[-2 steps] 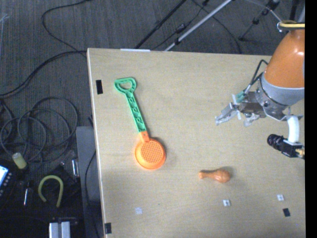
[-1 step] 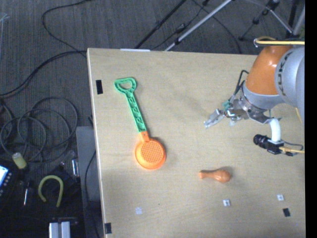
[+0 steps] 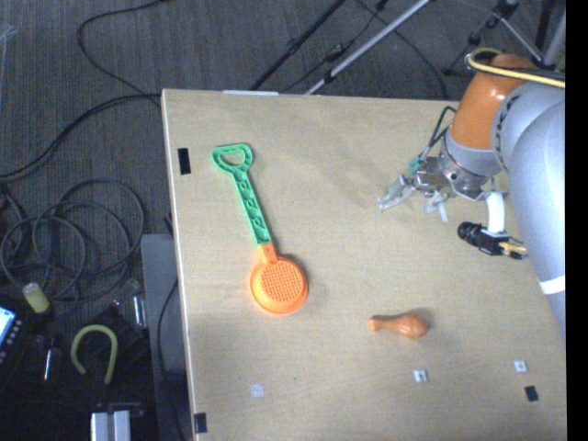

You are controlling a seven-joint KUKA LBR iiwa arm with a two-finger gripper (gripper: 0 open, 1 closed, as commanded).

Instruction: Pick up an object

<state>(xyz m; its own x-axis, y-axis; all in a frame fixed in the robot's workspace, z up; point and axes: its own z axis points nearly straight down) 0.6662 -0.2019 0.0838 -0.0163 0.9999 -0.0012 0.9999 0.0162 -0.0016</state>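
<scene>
Strainer point(image 3: 262, 246) – green handle, orange head – bare on bench point(image 3: 349, 145), drumstick-shaped piece point(image 3: 401, 324) well apart; tool point(image 3: 411, 195) spread, nothing between fingers.

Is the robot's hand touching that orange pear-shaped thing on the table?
Apart. The camera view shows the hand up near the arm, while the orange pear-shaped thing lies well below it in the picture, with bare tabletop between them.
</scene>
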